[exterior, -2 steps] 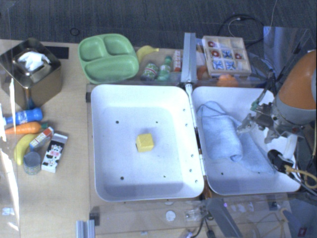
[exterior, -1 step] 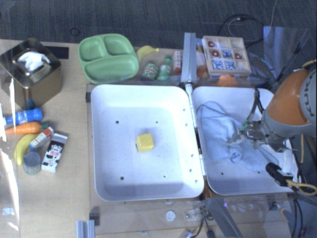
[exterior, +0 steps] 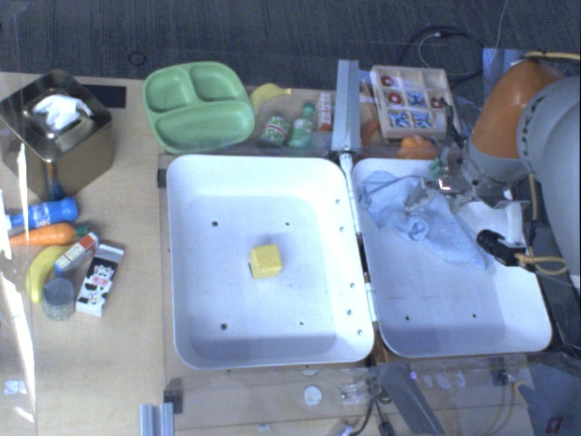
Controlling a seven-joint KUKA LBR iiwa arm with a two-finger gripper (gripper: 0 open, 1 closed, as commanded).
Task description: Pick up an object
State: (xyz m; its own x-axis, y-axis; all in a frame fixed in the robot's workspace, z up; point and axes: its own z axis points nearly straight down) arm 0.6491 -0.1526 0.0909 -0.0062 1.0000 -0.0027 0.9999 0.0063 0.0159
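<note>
Hand (exterior: pixel 439 187) over blue cloth (exterior: pixel 436 221), grip state unclear; cloth's long axis runs diagonally, upper-left to lower-right.

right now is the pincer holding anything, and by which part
Cannot be told. The pincer is low over the pale blue cloth in the right bin, at the cloth's upper edge, but no grip is visible.

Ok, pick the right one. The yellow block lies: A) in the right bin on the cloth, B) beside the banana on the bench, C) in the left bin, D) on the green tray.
C: the yellow block sits alone near the middle of the left bin, away from its walls.
</note>
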